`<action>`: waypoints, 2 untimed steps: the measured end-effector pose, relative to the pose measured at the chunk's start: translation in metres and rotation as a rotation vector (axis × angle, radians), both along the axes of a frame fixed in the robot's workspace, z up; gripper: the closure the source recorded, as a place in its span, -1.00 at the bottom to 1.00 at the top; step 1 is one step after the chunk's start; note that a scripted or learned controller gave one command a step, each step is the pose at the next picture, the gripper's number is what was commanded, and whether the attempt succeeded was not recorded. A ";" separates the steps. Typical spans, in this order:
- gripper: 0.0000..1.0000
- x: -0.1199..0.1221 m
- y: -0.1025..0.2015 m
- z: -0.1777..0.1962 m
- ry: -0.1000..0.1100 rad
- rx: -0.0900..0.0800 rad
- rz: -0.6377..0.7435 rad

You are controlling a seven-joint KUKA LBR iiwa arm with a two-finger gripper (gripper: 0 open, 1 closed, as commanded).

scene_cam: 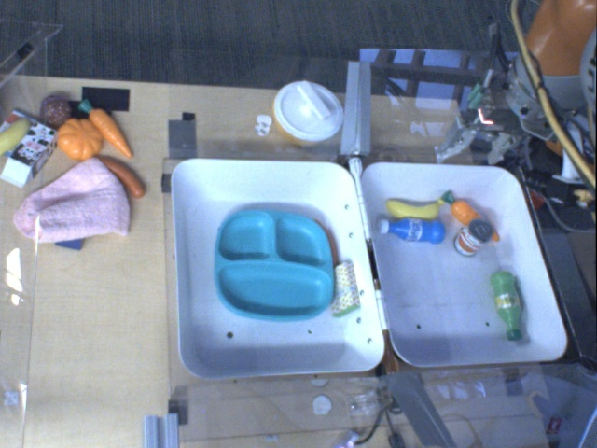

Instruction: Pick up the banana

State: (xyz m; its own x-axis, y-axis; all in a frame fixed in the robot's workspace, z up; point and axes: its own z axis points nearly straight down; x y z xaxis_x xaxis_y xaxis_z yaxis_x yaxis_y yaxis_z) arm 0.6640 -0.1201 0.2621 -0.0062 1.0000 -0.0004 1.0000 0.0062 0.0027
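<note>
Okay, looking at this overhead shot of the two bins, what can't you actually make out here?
- Tool: in the camera view it sits amid cables and brackets beyond the right bin, too cluttered to tell open from shut.
- Arm: cut off by the top right edge.
- Banana: its lower side is hidden behind the blue bottle lying against it.
- Small jar: label too small to read.
- Green bottle: label too small to read.

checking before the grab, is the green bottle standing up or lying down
Lying down. The green bottle rests on its side on the floor of the right bin, its full length showing, apart from the banana.
</note>
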 end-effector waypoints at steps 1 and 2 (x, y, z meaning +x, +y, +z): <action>-1.00 -0.056 -0.006 -0.135 0.002 0.000 0.104; -1.00 -0.022 0.001 -0.163 -0.002 0.000 0.111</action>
State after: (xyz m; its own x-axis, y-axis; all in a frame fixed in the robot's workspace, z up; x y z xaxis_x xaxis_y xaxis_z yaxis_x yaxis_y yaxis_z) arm 0.6417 -0.1188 0.0990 -0.1166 0.9932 -0.0010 0.9932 0.1166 0.0050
